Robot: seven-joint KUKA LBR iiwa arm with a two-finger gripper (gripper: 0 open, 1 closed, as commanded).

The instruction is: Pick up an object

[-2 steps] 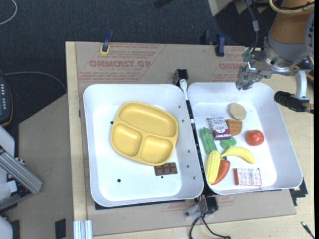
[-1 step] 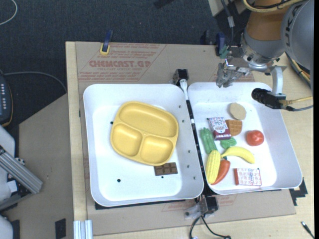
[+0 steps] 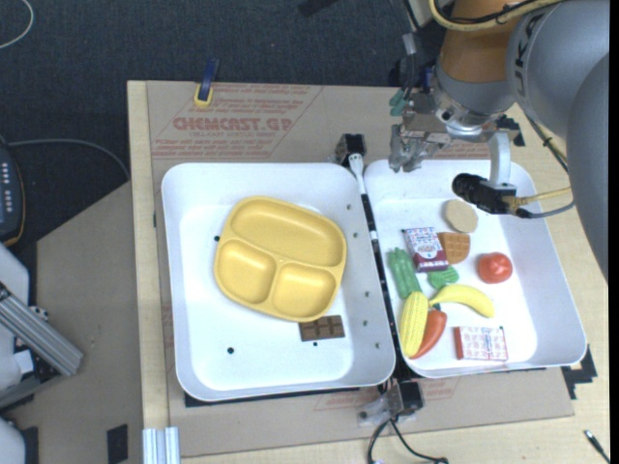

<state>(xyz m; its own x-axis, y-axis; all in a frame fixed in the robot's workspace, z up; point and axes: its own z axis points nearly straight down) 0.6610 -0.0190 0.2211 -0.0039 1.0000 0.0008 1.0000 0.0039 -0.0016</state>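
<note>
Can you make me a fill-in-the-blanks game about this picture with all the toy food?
1. The yellow divided plate lies in the ____ bin.
2. The banana is the colour ____.
3. The chocolate bar shares its bin with the ____.
4. The gripper hangs above the far edge of the ____ bin.

Missing words: left; yellow; plate; right

A robotics lab, seen from above. A grey industrial robot arm (image 3: 571, 56) with an orange band reaches over a desk (image 3: 155, 259) covered in taped-down cardboard. Two white bins (image 3: 184, 288) sit side by side, clamped in place. Loose cables (image 3: 58, 148) trail across dark carpet (image 3: 145, 17), beside aluminium framing (image 3: 39, 332).
</note>
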